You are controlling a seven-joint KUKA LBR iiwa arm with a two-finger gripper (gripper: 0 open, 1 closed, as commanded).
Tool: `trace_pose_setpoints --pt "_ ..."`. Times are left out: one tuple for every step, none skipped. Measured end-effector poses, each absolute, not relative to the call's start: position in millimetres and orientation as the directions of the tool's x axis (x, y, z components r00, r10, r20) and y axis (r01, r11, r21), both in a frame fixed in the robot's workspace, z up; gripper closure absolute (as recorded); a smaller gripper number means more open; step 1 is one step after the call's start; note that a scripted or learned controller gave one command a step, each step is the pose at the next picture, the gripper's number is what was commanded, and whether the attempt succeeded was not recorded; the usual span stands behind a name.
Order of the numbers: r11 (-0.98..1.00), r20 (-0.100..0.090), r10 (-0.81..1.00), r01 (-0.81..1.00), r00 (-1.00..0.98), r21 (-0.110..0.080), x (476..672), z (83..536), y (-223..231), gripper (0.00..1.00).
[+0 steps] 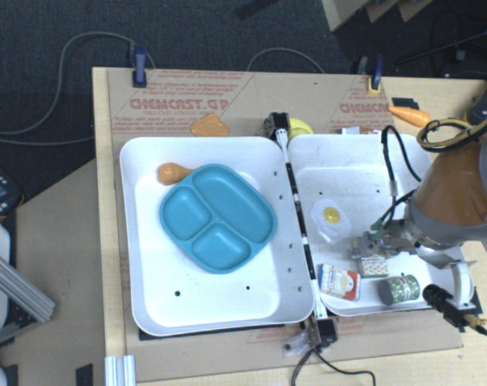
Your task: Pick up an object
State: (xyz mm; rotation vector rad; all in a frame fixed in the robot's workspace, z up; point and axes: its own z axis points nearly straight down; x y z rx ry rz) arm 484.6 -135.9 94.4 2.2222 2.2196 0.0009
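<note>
- Bench (187, 95) from my overhead feed: brown cardboard-covered top printed with red lettering, dark carpet behind it, grey cables looping across the floor at the back.
- Two blue clamps (138, 64) sit on the far edge of the bench.
- Left bin (147, 296) holds a blue divided tray (218, 217), three compartments, lying at a slant near the bin's middle.
- An orange-tan rounded piece (173, 172) touches the tray's upper left corner, inside the left bin.
- Behind the bins on the bench: a tan lump (209, 125), a yellow object (298, 126) at the divide, and an orange carrot-like thing (410, 116) to the far right.
- Right bin (340, 155) holds a clear round item with a yellow centre (331, 215), a red-and-white carton (339, 281) at the near edge, a small labelled box (374, 265) and a green-labelled can (399, 289) on its side.
- Arm (456, 191) comes in from the right, orange band showing, over the right bin.
- Gripper (378, 241) is low, just above the small labelled box; it may be touching it, but the view is too muddled there.
- I cannot tell how it is set, or whether anything is held.
</note>
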Motion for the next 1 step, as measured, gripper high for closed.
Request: trace_pose_setpoints --pt "0.013 0.003 1.000 1.000 -0.013 0.011 513.3 190.1 -40.7 1.00"
